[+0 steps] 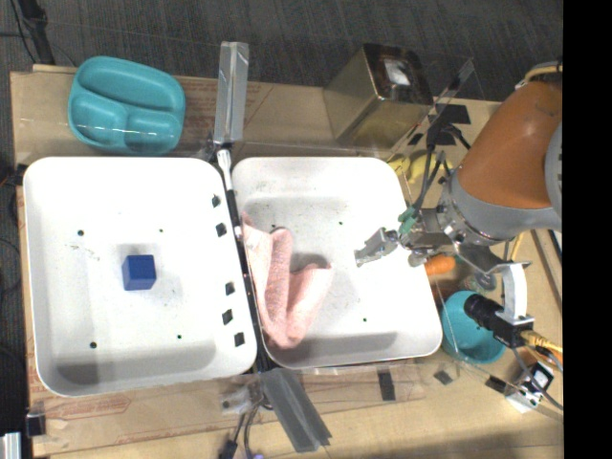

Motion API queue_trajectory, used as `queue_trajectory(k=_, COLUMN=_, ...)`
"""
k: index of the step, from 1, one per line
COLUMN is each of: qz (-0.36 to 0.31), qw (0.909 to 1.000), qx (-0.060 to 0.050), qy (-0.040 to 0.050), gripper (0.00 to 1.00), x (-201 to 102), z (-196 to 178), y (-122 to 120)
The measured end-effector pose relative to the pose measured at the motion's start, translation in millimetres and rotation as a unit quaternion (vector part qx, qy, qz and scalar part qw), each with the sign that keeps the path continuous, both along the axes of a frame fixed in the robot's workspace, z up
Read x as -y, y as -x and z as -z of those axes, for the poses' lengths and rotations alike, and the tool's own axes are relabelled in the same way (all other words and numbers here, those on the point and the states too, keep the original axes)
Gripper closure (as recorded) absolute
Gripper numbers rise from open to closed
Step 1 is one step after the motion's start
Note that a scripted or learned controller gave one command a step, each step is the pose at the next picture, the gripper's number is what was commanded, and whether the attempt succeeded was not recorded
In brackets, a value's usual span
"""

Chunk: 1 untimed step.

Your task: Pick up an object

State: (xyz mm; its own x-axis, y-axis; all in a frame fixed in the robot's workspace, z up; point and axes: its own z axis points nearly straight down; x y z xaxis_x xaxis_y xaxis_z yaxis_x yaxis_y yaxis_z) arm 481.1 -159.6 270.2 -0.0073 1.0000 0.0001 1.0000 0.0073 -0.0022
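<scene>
Worktop carrying two white bins side by side. Left bin holding blue cube, sitting a little toward 9 o'clock of bin centre. Right bin holding pink cloth, lying crumpled along 9 o'clock wall, reaching toward 6 o'clock. Arm leaning in from 3 o'clock. Pincer hovering over right bin toward 3 o'clock, apart from cloth, gripping nothing; finger opening too blurred, cannot tell. Teal tray resting at 12 o'clock of left bin.
</scene>
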Motion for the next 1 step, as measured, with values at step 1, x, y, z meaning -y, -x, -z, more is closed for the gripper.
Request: queue_trajectory(k=1, qz=-0.064, qw=0.998, qx=-0.001, qy=-0.0003, gripper=0.0, x=-55.7, z=129.0, y=-47.1)
